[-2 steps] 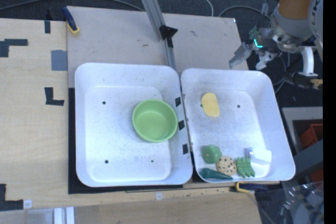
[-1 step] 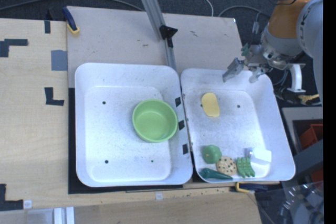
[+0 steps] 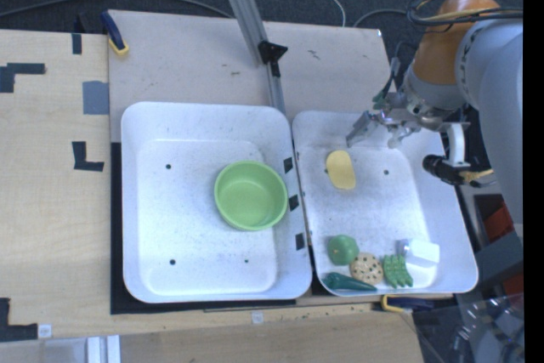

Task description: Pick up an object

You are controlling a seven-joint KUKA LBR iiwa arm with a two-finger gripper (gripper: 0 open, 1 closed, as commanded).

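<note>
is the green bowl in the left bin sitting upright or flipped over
Upright. The green bowl shows its open hollow and rim facing up, resting on the floor of the left bin.

Bowl (image 3: 251, 195) in left bin (image 3: 144, 183), toys (image 3: 370, 266) right.

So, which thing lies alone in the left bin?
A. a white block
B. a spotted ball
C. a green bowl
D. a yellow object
C: the green bowl sits by itself in the left bin, while the yellow object, spotted ball and white block all lie in the right bin.
</note>
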